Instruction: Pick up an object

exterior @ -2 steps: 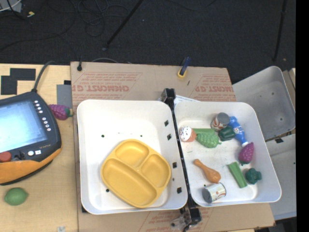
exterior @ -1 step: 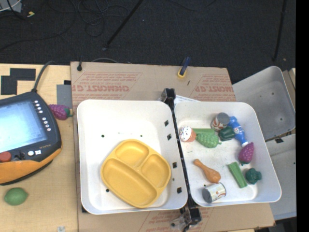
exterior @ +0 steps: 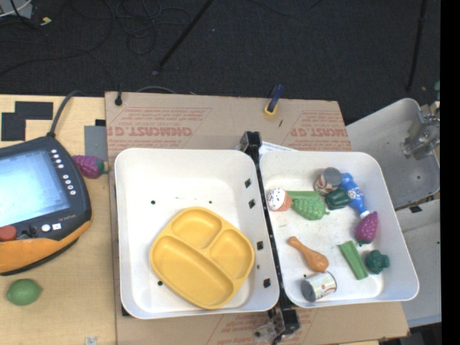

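The right bin (exterior: pixel 392 192) holds several small toys. A white and orange ball (exterior: pixel 275 199) lies by the divider, next to a green bumpy piece (exterior: pixel 309 207). Farther right are a grey and red can (exterior: pixel 330 180), a blue bottle (exterior: pixel 353 193) and a purple grape bunch (exterior: pixel 366 228). Nearer the front lie an orange drumstick (exterior: pixel 308 254), a green stick (exterior: pixel 352 259), a dark green broccoli piece (exterior: pixel 376 262) and a silver can (exterior: pixel 318 286) on its side. In the left bin (exterior: pixel 144 171) sits a yellow divided plate (exterior: pixel 203 256).
On the bench to the left rest a control pendant with a screen (exterior: pixel 36 192), a purple grape toy (exterior: pixel 88 166) and a green lime (exterior: pixel 24 292). Cardboard (exterior: pixel 187 124) lies under the bins. A grey metal fitting (exterior: pixel 422 131) stands at the right edge.
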